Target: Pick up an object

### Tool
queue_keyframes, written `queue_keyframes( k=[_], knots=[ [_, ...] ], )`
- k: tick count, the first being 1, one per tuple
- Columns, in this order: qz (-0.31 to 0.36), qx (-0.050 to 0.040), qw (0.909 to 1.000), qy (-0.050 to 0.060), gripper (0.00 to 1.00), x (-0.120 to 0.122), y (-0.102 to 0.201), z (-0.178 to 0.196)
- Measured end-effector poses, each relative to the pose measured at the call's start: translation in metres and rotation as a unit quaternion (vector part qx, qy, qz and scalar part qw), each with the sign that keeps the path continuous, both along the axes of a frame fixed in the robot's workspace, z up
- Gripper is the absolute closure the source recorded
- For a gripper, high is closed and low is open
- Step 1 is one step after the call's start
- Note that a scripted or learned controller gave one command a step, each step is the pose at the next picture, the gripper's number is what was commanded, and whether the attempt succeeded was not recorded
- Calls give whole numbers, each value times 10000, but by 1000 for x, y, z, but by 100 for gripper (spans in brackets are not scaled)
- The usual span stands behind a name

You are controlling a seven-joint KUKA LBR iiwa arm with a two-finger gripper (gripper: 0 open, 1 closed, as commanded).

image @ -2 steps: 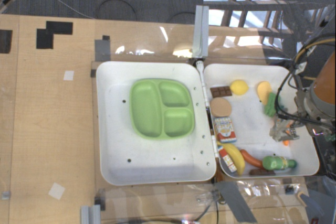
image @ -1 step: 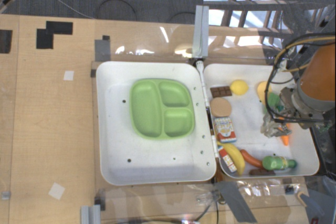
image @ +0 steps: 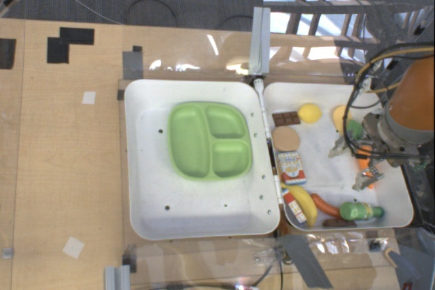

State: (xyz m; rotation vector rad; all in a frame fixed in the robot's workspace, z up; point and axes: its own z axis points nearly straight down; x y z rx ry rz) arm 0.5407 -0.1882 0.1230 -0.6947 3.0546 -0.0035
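While the grey arm with its orange band (image: 413, 102) hangs over the right-hand white bin (image: 402, 210), nothing appears lifted yet, so the pick looks to be at its approach stage, with closing on something and raising it left to do. The two-finger gripper (image: 353, 163) sits low over the bin's right part, its metal fingers (image: 367, 178) spread apart with nothing visible between them.

Candidates for picking all lie in that right bin (the task names no particular one): a brown chocolate-like bar (image: 285, 119) and a round yellow lemon-like fruit (image: 310, 113) near the far edge, a tan round disc (image: 285, 139) beside a small red-and-white carton (image: 291, 168) along the left wall, a yellow banana (image: 304, 205) and a red-orange carrot-like piece (image: 326, 204) at the near edge, and a green bottle-shaped toy (image: 360, 212) just below the gripper. A small orange item (image: 364, 161) lies close by the fingers, partly hidden.

The left-hand white bin (image: 156, 214) holds a light green plastic divided plate (image: 209, 140), resting flat in its middle.
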Motion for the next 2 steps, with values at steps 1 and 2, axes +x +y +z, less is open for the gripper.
queue_keyframes(
  k=[1, 2],
  knots=[
    [-86, -14, 10000, -36, 0, 17, 12, -33],
    [305, -16, 9995, -32, 0, 33, -17, -33]
  ],
)
